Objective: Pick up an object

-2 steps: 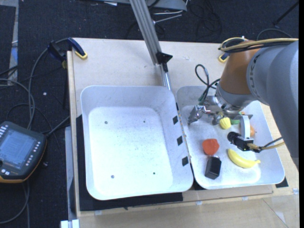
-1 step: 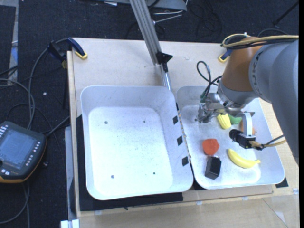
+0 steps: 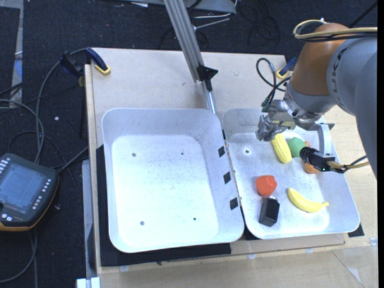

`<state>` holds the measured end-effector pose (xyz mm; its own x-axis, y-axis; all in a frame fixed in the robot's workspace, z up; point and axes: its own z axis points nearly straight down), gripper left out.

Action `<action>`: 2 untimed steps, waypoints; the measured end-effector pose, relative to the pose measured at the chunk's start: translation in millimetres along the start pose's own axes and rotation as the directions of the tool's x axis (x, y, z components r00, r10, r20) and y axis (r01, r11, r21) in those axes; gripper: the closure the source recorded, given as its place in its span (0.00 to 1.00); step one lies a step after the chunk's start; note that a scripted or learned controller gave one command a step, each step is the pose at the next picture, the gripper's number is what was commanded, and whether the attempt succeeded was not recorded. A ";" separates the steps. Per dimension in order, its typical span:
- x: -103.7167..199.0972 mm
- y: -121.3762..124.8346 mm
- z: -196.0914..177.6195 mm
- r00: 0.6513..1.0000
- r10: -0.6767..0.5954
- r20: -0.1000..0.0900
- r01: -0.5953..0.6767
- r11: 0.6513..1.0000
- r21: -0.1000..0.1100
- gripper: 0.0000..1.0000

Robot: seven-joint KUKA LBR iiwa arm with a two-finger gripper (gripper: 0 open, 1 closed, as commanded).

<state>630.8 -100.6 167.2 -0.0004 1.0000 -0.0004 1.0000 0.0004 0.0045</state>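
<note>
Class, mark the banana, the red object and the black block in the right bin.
banana [image 3: 306,201]: camera view, middle of its curved body.
red object [image 3: 266,185]: camera view, centre of its top.
black block [image 3: 269,212]: camera view, middle of its upper face.

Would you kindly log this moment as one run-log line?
arm: over right bin | gripper: beside corn cob | holding: nothing seen | others: banana, red piece, black block

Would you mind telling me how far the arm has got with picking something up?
Done: the gripper is down in the right bin, at the upper end of the yellow corn cob. In hand: nothing visibly lifted. Left: gripping and raising an object; the corn, red piece, banana and black block all lie on the bin floor.
</note>
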 end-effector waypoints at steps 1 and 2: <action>-9.4 3.7 -49.3 1.000 0.000 0.000 0.000 1.000 0.000 1.00; -9.2 3.7 -41.3 1.000 0.000 0.000 0.000 1.000 0.005 1.00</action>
<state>634.4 -109.8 208.5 -0.0006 1.0000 -0.0003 1.0000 0.0006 -0.0002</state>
